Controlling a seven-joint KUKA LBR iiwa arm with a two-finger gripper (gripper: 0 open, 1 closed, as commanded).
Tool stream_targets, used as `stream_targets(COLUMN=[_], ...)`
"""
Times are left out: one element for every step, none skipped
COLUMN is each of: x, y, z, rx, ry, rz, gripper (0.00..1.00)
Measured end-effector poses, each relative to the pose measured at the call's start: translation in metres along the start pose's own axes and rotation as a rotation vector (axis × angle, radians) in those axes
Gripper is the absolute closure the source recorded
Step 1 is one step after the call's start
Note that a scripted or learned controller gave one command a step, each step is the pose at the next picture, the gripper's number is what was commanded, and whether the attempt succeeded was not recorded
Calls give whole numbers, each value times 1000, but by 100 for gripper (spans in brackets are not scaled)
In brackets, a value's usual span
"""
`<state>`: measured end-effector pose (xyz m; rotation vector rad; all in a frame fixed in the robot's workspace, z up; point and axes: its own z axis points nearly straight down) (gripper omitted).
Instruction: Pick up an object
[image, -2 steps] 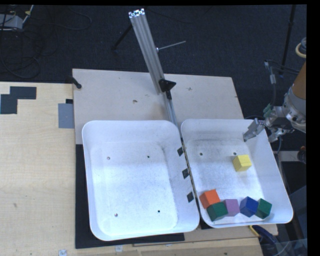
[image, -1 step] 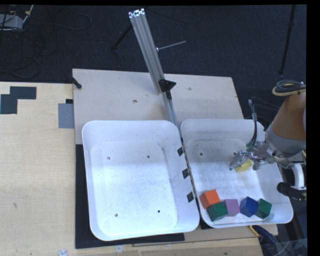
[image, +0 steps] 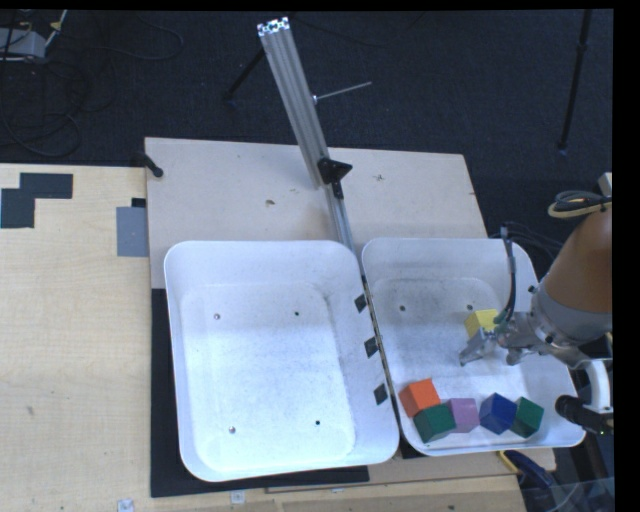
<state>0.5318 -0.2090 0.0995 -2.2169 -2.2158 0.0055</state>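
Sitting near the right bin's (image: 430, 262) far-right wall, the yellow block (image: 483, 322) lies just beside the gripper (image: 478, 350), whose state cannot be told. Reaching seems underway; next it likely must settle around the block.

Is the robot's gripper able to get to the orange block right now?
Probably yes. The orange block sits in the right bin, with bare floor between it and the gripper. A green block touches it on the near side, which might crowd the grab.

Orange band, grey wrist, metal tool (image: 478, 352), black cable
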Motion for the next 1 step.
stream_targets(x=[0], y=[48], z=[8], rx=[-8], ry=[-2], rz=[-2], gripper=[0])
